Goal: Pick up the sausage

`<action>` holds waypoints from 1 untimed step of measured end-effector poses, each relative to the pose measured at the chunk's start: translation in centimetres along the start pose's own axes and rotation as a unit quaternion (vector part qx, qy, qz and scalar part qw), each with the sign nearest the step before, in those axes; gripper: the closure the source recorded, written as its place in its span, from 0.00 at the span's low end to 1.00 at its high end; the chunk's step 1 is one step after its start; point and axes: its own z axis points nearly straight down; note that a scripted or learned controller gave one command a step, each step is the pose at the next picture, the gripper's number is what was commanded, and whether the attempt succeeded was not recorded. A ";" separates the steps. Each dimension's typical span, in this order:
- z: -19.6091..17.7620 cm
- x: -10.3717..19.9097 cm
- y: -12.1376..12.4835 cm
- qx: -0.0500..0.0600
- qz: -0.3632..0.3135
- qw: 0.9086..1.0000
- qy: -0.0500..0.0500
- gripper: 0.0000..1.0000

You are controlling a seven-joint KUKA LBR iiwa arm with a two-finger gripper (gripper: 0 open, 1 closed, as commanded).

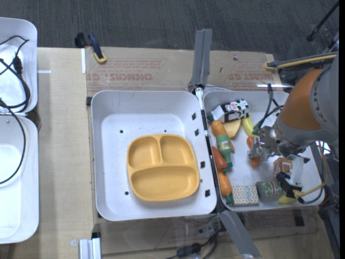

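The sausage (pixel 217 157) is a reddish-brown link lying along the left wall of the right bin (pixel 311 172), between a green bottle (pixel 224 148) and an orange carrot (pixel 223 183). My gripper (pixel 257 151) hangs low over the middle of that bin, a short way right of the sausage and apart from it. A small red-orange piece (pixel 250 142) lies right at the gripper's left side. The grey arm with its orange band (pixel 299 111) comes in from the right and hides part of the bin.
The right bin also holds a second carrot (pixel 217 128), a pale fruit slice (pixel 232 128), a banana (pixel 247 125), a cow-print carton (pixel 236 109), a cracker box (pixel 245 195) and a green can (pixel 268 189). A yellow divided plate (pixel 163 167) sits in the left bin (pixel 108 144).
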 end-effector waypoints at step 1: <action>-0.9 -0.1 0.0 0.001 -0.001 1.000 -0.001 1.00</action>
